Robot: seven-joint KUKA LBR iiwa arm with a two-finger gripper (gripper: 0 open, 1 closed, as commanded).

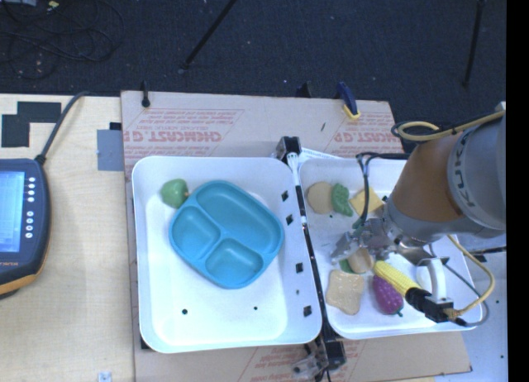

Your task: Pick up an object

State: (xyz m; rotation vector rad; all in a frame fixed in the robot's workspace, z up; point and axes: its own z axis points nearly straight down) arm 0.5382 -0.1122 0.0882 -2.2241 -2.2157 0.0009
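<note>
Over right shallow white plastic bin [463,322], metal gripper [357,250] w/ jaws, state unclear, near smooth yellow corn cob [388,274].

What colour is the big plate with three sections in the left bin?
The plate is light blue, seen best in the camera view.

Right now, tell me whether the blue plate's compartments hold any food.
Empty. The blue plate shows bare blue in all three compartments; the green ball lies beside it, outside its rim.
</note>
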